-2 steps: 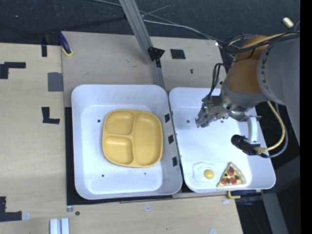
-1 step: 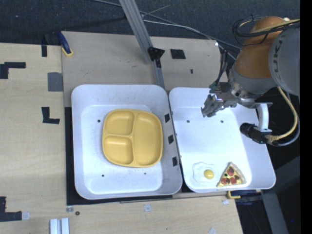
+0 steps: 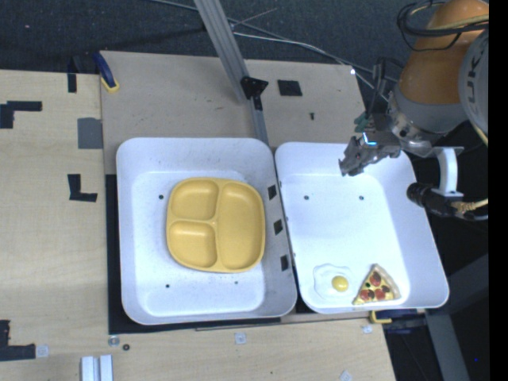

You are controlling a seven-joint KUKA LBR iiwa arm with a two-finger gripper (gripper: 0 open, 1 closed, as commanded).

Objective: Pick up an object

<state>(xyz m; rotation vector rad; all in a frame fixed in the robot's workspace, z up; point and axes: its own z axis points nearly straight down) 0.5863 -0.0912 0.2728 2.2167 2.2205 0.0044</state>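
Objects that could be picked up lie in both bins, none of them in the pincer (image 3: 353, 165). The pincer hangs over the far end of the right bin (image 3: 413, 213), near its back rim, its dark fingers pointing down and toward the left. Nothing shows between them, though whether they are spread or closed cannot be told from this angle. Above the pincer rises the grey wrist, and behind that the orange band of the arm (image 3: 440, 54), coming in from the right.

At the near end of the same bin, well apart from the pincer, lie two small toy foods: a fried egg (image 3: 333, 280), white with a yellow yolk, and just beside it on the right a pizza slice (image 3: 376, 286) with red toppings. The two sit close together against the front rim.

The left bin (image 3: 143, 213) holds a yellow divided plate (image 3: 215, 224) with three compartments, lying flat near the middle. Both bins rest side by side on the pale tabletop (image 3: 48, 236), which carries a few dark tape marks.
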